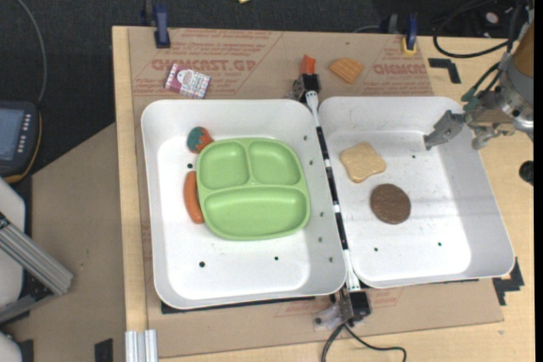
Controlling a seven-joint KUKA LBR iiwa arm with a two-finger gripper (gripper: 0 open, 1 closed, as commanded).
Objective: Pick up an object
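Although the task asks for one object to be lifted, we judge that nothing is picked up yet: the gripper [459,131] hangs at about 2 o'clock over the right bin [475,258], and we see its fingers spread open with nothing between them. Two candidates lie in this bin: a toast-shaped piece [362,161] near the centre of the view, and a brown round disc [390,203] just beside it at 5 o'clock. Both are well apart from the gripper. In the left bin [170,267] we see a green divided plate [252,187]. What is left, in our judgement, is the descent, the closing and the lift.
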